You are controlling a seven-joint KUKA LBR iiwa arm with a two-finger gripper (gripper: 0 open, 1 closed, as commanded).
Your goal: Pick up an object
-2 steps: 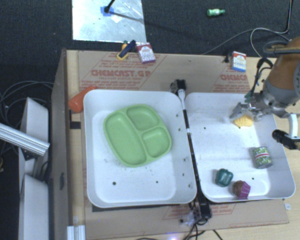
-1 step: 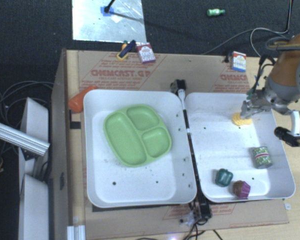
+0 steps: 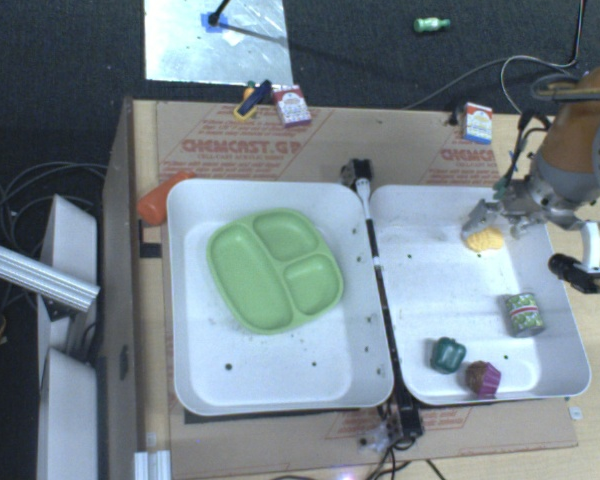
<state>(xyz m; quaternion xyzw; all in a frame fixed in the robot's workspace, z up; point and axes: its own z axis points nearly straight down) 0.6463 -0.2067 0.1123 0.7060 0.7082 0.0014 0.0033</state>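
Observation:
In the right bin (image 3: 420, 268) a small yellow object (image 3: 487, 240) lies near the far wall. My gripper (image 3: 500, 220) hangs right over it, fingers spread and open, one tip beside the object's left end; nothing is held between them. A green-and-white patterned can (image 3: 523, 314) lies near the right wall. Close to the front wall sit a dark green object (image 3: 446, 354) and a purple-and-brown object (image 3: 483, 377). The left bin (image 3: 195, 368) holds a light green divided plate (image 3: 275, 268).
A black divider (image 3: 377, 268) runs between the bins. Behind them on the cardboard lie two small red-and-white boxes (image 3: 293, 106) (image 3: 477, 123) and a yellow-and-blue item (image 3: 252, 99). An orange object (image 3: 152, 200) sits off the left bin's far corner. Cables trail at the right.

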